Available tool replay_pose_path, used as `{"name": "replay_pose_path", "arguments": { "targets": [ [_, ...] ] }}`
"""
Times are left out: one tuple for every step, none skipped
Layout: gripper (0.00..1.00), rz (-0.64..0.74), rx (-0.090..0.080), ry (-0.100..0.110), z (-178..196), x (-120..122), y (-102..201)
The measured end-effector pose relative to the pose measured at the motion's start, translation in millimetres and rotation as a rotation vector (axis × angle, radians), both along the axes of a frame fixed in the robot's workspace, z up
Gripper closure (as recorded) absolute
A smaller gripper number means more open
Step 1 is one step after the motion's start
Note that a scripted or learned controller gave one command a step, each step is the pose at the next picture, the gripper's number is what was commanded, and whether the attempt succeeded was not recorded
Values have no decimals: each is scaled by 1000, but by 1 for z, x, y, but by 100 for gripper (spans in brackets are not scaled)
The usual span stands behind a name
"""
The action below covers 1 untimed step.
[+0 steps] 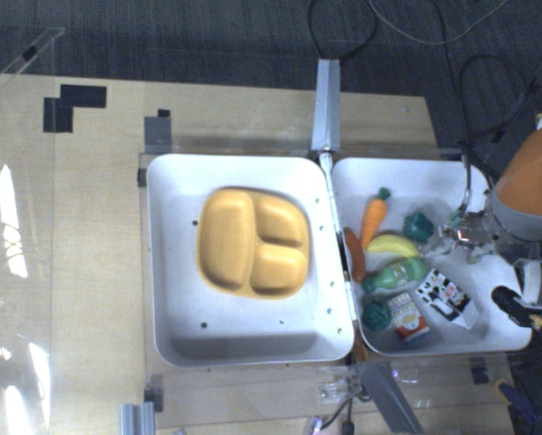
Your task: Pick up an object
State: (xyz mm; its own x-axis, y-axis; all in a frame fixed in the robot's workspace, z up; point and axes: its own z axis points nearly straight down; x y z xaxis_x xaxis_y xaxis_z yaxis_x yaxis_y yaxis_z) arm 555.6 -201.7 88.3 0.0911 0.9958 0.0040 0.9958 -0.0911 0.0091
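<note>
Hand (461, 234) sits at 3 o'clock of the right bin (434, 175); can't tell its opening or hold. Toy carrot (372, 218), banana (391, 245), black-and-white carton (443, 295) lie in that bin. Yellow tray (251, 240) fills left bin (176, 270).

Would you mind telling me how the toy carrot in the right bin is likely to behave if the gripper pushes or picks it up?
The carrot looks rounded and tapered, so a push would probably roll it in a curve. Its smooth, toy-like surface may let fingers slip toward the thin tip. It lies against the banana, which could shift with it.
</note>
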Motion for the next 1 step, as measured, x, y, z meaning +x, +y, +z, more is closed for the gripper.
{"name": "replay_pose_path", "arguments": {
  "targets": [
    [0,-44,-1,41,-4,86,11]
  ]
}}
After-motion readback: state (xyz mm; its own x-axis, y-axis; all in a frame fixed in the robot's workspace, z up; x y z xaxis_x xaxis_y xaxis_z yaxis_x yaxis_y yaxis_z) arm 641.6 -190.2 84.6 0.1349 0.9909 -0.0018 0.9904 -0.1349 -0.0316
